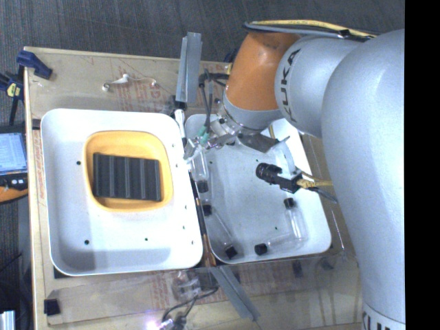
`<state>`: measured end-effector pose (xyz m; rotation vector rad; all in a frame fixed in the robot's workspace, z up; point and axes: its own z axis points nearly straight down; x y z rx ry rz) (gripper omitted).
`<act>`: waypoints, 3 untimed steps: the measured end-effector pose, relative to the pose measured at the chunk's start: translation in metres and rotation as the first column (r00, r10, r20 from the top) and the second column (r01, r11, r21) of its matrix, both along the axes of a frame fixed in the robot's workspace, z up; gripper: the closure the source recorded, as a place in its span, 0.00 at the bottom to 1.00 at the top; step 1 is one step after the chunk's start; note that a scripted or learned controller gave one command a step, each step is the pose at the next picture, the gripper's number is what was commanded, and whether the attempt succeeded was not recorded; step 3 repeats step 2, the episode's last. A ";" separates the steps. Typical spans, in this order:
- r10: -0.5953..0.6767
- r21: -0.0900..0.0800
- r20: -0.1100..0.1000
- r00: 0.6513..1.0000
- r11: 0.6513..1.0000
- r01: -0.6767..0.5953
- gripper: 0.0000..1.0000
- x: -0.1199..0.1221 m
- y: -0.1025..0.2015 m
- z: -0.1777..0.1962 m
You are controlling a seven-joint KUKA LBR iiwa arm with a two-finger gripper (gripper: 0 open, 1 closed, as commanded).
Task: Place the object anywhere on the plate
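arm: nearest the lens, a grey bulk at 3 o'clock with the orange band toward 12; it reaches in over the right bin.
gripper: low at the right bin's 11 o'clock corner, just beside the wall it shares with the left bin. The wrist covers it, so I can't tell how wide the grip is or whether anything is in it.
task thing: ribbed block, dark, lying flat on the plate, long side running 9 to 3.
plate: yellow, rounded-square, mid left bin, at the gripper's 9 o'clock and well apart from it.
why placed so: the block sits square inside the rim with yellow showing all round, so it looks set down, not tipped. With the gripper apart from it, the task is probably done.
clear tube: right bin, 4 o'clock, near the wall; too faint to name.
table: wood, carries both bins.
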<state>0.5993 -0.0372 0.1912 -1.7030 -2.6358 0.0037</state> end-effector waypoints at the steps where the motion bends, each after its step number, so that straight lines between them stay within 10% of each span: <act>1: -0.001 0.000 0.000 1.000 1.000 0.001 0.00 0.000 0.000 0.000; 3: 0.012 0.000 0.001 1.000 1.000 -0.012 0.00 -0.034 -0.009 0.009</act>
